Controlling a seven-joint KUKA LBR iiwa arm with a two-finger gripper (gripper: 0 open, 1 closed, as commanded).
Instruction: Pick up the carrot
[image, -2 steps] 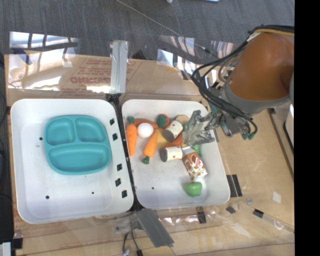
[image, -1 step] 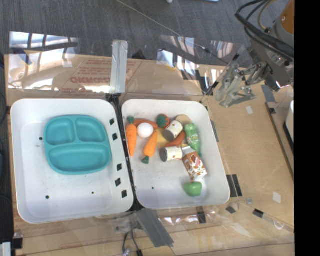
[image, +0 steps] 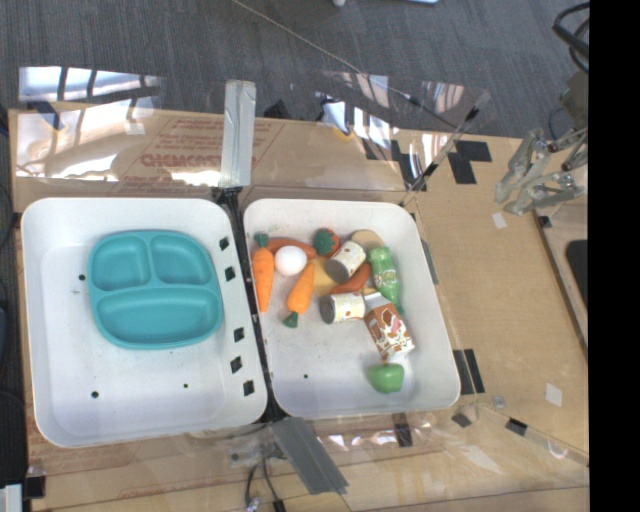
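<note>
Two orange carrots lie in the right bin (image: 420, 385). One carrot (image: 262, 279) rests along the bin's left wall, its green top pointing to the far side. The second carrot (image: 301, 289) lies tilted just to its right, green end toward the near side, touching a white ball (image: 291, 260). My gripper (image: 541, 178) is a pale metal shape over the cardboard bench, far to the right of both bins and well away from the carrots. Nothing is visibly held in it.
Crowded around the carrots are a red-and-green strawberry (image: 325, 240), two small cans (image: 347, 261) (image: 342, 307), a green vegetable (image: 383, 272), a patterned can (image: 390, 334) and a green pepper (image: 386, 377). A teal divided plate (image: 153, 288) sits in the left bin (image: 60, 400).
</note>
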